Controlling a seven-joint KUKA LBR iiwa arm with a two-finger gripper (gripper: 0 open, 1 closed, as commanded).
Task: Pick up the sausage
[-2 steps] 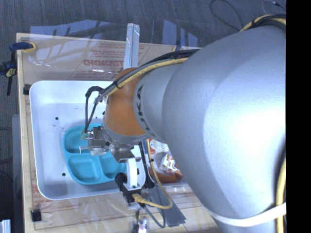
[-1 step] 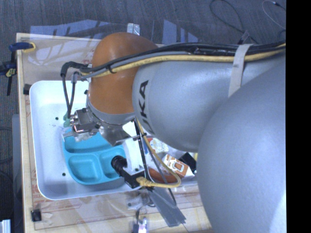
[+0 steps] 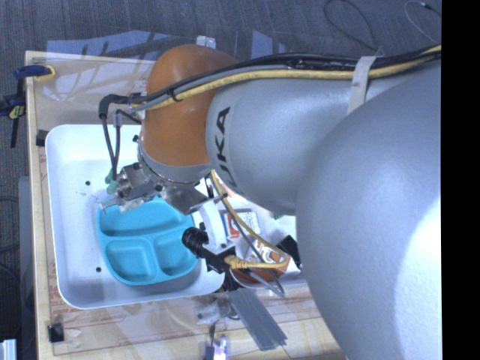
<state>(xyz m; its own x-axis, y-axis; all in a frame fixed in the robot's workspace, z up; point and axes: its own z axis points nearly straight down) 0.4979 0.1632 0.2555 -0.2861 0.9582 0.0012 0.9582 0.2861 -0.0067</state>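
The shallow white plastic bin (image 3: 66,223) on the left holds a bright blue plastic tray (image 3: 146,242) with three compartments, lying near the bin's right wall; the compartments that show look bare. The grey arm with its orange band (image 3: 180,111) covers most of the right side, and its end effector (image 3: 127,186) sits low at the blue tray's upper edge; whether it is apart or together I cannot tell. Where the sausage lies I cannot tell. To the right, under the arm, a white printed package (image 3: 238,223) and a brownish item (image 3: 259,265) peek out, too hidden to name. The counter (image 3: 45,81) is pale wood with a clear sheet, a blue clamp (image 3: 30,72) gripping its left corner, above dark grey carpeted floor (image 3: 112,6).
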